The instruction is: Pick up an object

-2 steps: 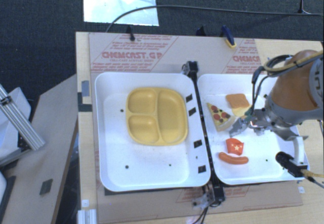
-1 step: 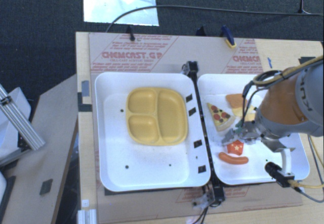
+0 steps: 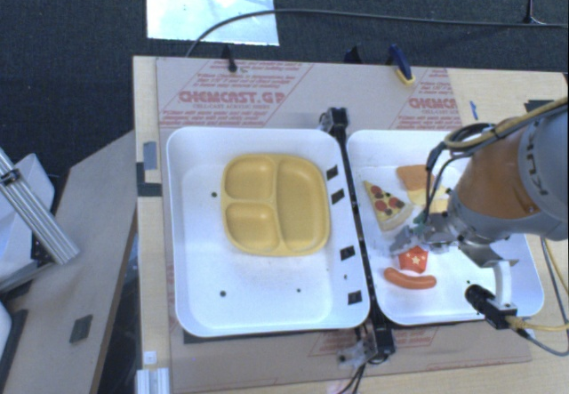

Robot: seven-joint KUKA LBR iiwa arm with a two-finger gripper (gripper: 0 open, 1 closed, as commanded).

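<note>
Overhead slanted view of the counter (image 3: 178,99) with two shallow white bins. The left bin (image 3: 200,294) holds a yellow divided plate (image 3: 274,204). The right bin (image 3: 524,290) holds the candidate objects: a pizza slice (image 3: 386,203), an orange bread-like piece (image 3: 412,177) with a yellow piece (image 3: 437,203) just beside it, a small red piece (image 3: 413,260), and a sausage (image 3: 410,278) lying nearest the front wall. The arm (image 3: 502,183) reaches in from the right, and the gripper (image 3: 428,232) is low in the right bin, between the pizza slice and the small red piece and close to both. Whether it is open, closed or gripping cannot be told here. The step in hand appears to be the approach or grasp attempt. The next move likely calls for closing squarely on one item, then lifting straight up clear of its neighbours.
</note>
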